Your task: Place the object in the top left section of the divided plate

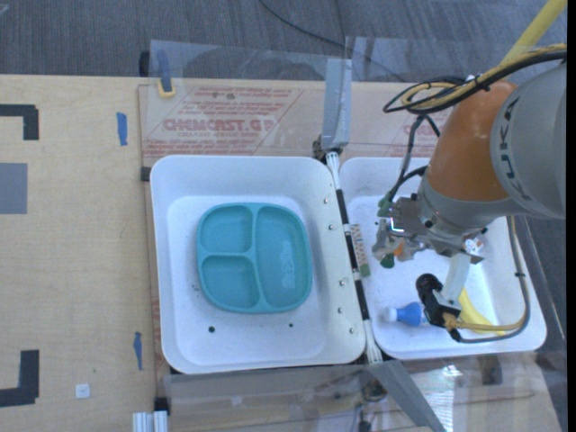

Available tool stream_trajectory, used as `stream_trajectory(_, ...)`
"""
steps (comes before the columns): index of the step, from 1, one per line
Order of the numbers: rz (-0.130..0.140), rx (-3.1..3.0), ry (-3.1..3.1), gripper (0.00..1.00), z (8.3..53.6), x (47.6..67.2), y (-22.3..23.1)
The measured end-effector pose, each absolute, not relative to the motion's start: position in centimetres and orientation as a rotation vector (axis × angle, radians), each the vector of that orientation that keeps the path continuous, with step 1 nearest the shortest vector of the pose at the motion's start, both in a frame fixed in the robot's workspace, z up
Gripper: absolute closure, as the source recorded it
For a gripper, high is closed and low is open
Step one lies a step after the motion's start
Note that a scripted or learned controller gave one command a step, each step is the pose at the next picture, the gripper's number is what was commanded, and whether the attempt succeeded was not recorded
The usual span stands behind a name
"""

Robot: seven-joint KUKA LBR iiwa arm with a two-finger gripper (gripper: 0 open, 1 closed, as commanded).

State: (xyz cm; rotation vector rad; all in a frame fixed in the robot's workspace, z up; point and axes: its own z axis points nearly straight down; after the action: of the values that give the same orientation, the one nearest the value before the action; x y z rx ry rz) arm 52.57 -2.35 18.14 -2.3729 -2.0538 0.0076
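Note:
A teal divided plate (255,257) lies in the left bin (171,196), with two small sections on its left side and one long section on its right. All three sections look bare. My gripper (392,241) hangs over the left part of the right bin (533,327), under the orange-banded wrist. A small dark green thing (387,260) shows just below the gripper; whether it is held or lying on the bin floor I cannot tell. A small blue and white object (406,314) lies on the right bin's floor near its front.
The raised divider (351,250) between the two bins runs just left of the gripper. A yellow cable (481,318) loops along the right bin's front right. Wooden bench surface (72,241) spreads to the left of the bins.

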Motion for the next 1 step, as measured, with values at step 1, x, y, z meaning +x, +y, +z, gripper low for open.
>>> stream_trajectory(1, 0.004, -2.082, -2.352, 1.00, 21.11, 52.22, 4.43)
